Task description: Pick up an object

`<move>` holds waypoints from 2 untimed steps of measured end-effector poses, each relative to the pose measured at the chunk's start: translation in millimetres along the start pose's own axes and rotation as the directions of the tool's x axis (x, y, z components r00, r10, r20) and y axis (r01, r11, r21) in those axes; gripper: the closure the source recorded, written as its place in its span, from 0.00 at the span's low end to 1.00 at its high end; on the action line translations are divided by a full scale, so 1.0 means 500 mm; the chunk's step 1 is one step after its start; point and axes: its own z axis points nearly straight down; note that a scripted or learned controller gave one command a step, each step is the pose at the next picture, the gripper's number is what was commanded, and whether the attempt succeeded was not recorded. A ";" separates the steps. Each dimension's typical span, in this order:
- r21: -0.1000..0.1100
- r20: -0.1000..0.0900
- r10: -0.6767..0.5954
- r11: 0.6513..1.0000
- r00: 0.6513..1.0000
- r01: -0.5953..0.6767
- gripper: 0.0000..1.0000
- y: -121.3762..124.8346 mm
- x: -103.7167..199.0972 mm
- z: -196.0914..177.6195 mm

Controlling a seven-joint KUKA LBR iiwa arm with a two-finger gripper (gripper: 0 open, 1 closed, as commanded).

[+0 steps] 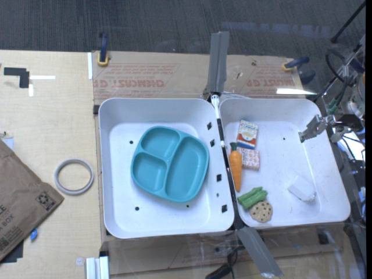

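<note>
At the far left of my worktop (46, 127) a brown cardboard box (20, 205) lies at a slant, and just beside it sits a ring of tape (74, 175), flat on the wood. Next comes the left bin (116, 115), which holds a teal divided plate (170, 163) with three compartments, lying near the bin's middle.

Across the divider, the right bin (290, 112) holds the small things. Along its left wall a small juice carton (247, 133) lies flat, and touching its lower end is a pink patterned packet (250, 157). Just left of these an orange toy carrot (235, 166) lies lengthwise along the wall. Below it sit green toy beans (251, 197), and a chocolate-chip cookie (261, 211) rests just beneath them, near the front corner. Well apart, toward the bin's right front, lies a white block (302, 189).

My claw (308, 131) hangs over the right bin's right side, above bare floor, near no object; I cannot tell how it is set.
</note>
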 end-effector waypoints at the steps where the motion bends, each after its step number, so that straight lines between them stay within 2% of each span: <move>1: 0.001 0.001 -0.001 1.000 1.000 0.001 1.00 0.001 -0.001 -0.016; 2: 0.001 0.001 -0.001 1.000 1.000 0.001 0.00 0.001 -0.001 -0.016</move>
